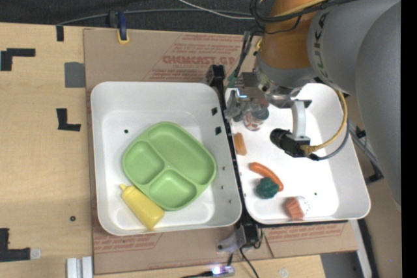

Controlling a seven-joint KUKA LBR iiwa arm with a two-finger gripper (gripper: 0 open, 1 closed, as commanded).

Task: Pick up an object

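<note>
In the left bin (104, 140) a green plate (169, 165) lies flat with a yellow bottle (141, 206) against its near-left edge, both well apart from the arm. In the right bin (348, 202), a small orange piece (240, 144), a carrot (266, 172), a green lump (266, 189) and a pink block (295, 207) lie loose, likely scattered as pick targets. The tool (254, 115) hangs over that bin's far-left corner, just beyond the orange piece; I cannot tell how open it is or whether it holds anything.

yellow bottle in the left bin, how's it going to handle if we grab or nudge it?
The yellow bottle lies on its side, so its rounded body would probably roll if nudged across its length. It looks like smooth plastic, so likely light and a bit slippery. It rests against the green plate near the bin wall, which may crowd a grasp.
</note>
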